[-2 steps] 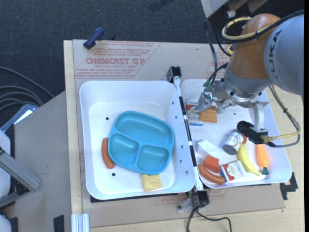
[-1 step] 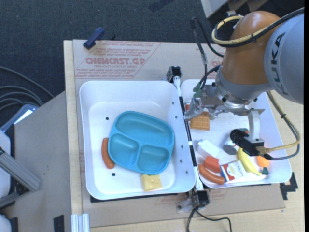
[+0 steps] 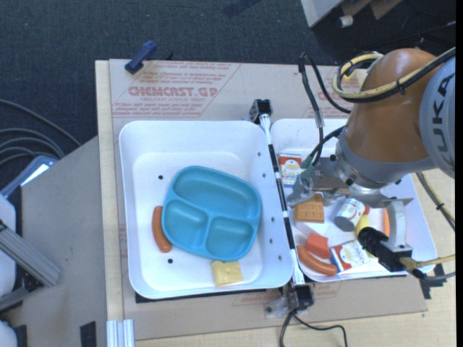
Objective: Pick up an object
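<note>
A hot dog is lying at the near edge of the right bin, a cracker behind it. The pincer is being hung over them; its state cannot be told.

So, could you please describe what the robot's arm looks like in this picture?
The arm is bulky and rounded: a glossy orange band sits above a grey wrist housing. Black and yellow cables loop along its top, and large dark letters mark the grey shell at the right.
</note>
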Robot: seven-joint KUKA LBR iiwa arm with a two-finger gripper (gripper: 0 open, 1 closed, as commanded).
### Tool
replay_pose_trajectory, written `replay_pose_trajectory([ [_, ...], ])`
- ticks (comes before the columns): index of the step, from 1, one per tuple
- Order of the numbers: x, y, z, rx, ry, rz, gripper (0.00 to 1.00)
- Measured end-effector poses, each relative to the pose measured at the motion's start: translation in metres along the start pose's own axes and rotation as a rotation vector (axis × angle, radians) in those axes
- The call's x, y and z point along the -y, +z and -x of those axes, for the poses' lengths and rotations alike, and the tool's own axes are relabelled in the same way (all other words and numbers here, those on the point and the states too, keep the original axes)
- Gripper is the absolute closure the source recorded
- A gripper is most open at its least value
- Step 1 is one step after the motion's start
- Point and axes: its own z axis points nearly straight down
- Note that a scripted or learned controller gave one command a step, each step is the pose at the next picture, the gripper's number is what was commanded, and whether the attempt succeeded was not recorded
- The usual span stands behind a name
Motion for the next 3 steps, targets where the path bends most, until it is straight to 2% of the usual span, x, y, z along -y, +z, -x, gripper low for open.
replay_pose_trajectory([
  [1, 0.0, 0.009, -0.018, 0.0, -0.001, 0.0, 1.0],
  [2, 0.0, 0.004, -0.051, 0.001, -0.002, 0.003, 1.0],
  [3, 0.0, 0.027, -0.089, 0.001, -0.001, 0.0, 1.0],
])
